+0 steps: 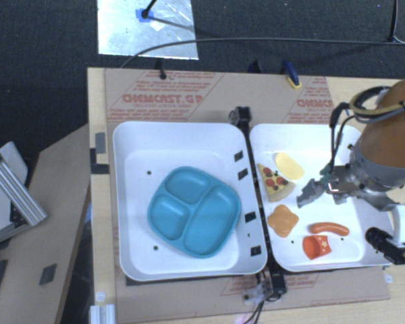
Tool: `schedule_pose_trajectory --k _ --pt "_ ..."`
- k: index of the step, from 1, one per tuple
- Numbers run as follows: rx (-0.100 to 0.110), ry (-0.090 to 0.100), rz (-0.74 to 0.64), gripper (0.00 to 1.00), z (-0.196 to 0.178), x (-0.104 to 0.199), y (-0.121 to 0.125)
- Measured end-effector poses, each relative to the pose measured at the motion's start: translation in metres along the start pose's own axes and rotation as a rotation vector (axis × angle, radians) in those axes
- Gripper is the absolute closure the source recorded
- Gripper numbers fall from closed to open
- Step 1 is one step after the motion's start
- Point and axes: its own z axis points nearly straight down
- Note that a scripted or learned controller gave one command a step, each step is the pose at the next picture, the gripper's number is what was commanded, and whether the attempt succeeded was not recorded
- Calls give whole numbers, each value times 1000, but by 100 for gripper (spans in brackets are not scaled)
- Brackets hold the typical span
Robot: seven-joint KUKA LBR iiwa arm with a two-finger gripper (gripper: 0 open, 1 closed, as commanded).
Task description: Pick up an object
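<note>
Nearest the camera, in the right bin (283, 140): a red toy piece (316, 247), with a red sausage (329, 229) just beyond it. Left of those, an orange nugget-like piece (283, 220); farther back, a pizza slice (273, 181) touching a yellow chip-like piece (289, 165). Gripper (309, 192) hung low over the bin's middle, right of the pizza slice, nothing seen between its fingers; spread or pressed together, impossible to tell. In the left bin (138, 147), a blue divided plate (194, 210).
</note>
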Motion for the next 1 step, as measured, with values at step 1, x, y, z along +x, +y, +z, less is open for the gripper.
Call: schedule_pose_trajectory --k 1 --pt "-12 -2 -2 0 -5 0 3"
